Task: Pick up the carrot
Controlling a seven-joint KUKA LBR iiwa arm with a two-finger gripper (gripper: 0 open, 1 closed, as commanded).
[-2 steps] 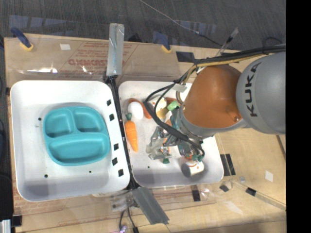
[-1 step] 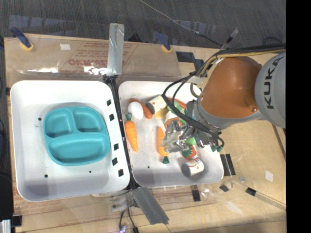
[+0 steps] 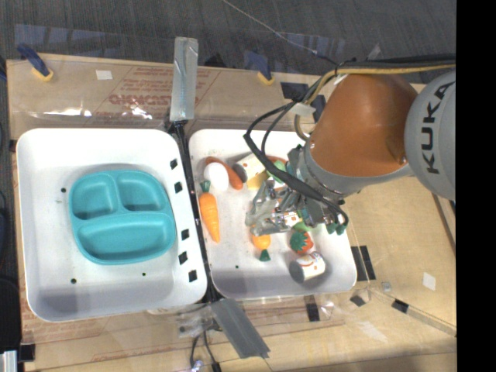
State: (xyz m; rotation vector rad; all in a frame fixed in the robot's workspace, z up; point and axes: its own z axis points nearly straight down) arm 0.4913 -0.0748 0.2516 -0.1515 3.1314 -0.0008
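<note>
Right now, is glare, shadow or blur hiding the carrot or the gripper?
Camera view: even light, mild glare on the white right bin, and the carrot by its left wall is sharp and unshadowed. Camera view: the gripper is cluttered and partly covered by the arm's orange band, so its state is unclear.

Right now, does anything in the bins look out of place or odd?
Nothing is spilled or damaged. The carrot lies by the right bin's left wall, while the end effector sits over the toy clutter, off target.
</note>
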